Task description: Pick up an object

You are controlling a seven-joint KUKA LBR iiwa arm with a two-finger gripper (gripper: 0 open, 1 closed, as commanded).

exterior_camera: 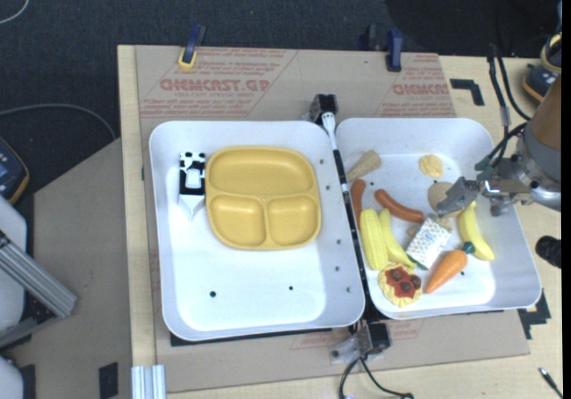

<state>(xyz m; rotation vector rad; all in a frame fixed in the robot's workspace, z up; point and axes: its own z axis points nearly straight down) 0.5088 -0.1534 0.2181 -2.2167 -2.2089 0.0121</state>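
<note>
gripper point(457, 196) over right bin point(464, 131) | grip state unclear, cannot tell | banana point(473, 232) just below, long axis running near-far

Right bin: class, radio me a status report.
End effector low over right bin, nothing seen held. Banana, carrot, sausage loose. Toys crowded close.
</note>
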